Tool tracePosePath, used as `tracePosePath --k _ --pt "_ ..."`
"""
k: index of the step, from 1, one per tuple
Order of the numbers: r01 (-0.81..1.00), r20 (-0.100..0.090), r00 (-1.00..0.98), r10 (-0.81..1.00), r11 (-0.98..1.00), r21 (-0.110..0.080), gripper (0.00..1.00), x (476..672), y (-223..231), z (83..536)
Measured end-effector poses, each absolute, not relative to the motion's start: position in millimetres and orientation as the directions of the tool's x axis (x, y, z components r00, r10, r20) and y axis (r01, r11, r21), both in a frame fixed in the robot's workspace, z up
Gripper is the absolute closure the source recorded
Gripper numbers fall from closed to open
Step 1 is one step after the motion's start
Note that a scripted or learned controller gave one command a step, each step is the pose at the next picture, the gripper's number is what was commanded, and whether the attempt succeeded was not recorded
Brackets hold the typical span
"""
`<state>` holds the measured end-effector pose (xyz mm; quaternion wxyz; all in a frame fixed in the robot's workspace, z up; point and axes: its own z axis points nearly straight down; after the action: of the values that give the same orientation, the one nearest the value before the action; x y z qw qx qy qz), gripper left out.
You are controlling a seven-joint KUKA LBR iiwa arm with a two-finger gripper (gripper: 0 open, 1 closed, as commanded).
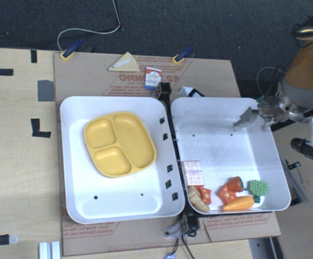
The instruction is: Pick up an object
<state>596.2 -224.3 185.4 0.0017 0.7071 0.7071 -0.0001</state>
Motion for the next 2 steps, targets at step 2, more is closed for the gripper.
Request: tracePosePath --k 2 --pt "1.0 0.0 -0.003 1.0 0.003 0.0 0.0 638.4 -43 184"
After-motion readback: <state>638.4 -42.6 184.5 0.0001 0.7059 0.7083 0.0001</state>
